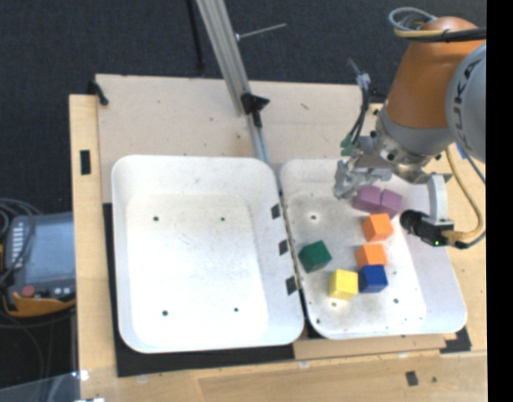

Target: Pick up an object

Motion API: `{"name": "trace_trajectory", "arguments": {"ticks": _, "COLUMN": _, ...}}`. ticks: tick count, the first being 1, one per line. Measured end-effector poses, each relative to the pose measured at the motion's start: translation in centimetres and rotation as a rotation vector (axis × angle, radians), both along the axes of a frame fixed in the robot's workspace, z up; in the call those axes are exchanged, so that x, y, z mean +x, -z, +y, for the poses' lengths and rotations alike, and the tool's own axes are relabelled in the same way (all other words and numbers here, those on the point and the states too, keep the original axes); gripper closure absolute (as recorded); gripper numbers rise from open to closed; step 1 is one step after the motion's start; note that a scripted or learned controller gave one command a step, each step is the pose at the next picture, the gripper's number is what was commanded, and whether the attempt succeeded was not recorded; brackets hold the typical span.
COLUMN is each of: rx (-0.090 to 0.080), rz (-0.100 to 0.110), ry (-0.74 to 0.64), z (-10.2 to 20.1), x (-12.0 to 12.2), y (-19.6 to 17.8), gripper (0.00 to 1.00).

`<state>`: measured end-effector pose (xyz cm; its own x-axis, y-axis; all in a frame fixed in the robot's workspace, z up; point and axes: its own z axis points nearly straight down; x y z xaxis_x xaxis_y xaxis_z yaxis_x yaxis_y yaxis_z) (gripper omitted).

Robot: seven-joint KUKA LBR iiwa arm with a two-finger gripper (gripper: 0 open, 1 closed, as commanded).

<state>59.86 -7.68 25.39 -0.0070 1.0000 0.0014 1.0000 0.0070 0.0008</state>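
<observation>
The right bin [407, 308] holds several small blocks. A purple block [380, 198] lies near its back, with an orange block [377, 225] just in front of it and a second orange block [373, 253] below that. A blue block [374, 277] and a yellow block [344, 284] sit side by side toward the front. A green block [315, 255] rests near the bin's left wall. My gripper [354, 180] hangs over the back of the right bin, right beside the purple block's left end. The wrist hides how it meets the block.
The left bin [198, 249] stands beside the right one, its wall close to the green block. A slanted metal pole [231, 65] rises from between the bins at the back. A black cable connector [420, 224] hangs off the arm over the right bin's right side.
</observation>
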Motion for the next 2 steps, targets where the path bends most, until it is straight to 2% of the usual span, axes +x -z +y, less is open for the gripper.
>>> {"name": "trace_trajectory", "arguments": {"ticks": 1, "rx": 0.001, "rz": 0.0, "ry": 0.0, "z": 4.9, "x": -1.0, "y": -0.8, "gripper": 1.0}}
{"name": "trace_trajectory", "arguments": {"ticks": 2, "rx": 0.0, "rz": 0.002, "ry": -0.001, "z": 10.5, "x": -2.5, "y": 0.5, "gripper": 1.0}}
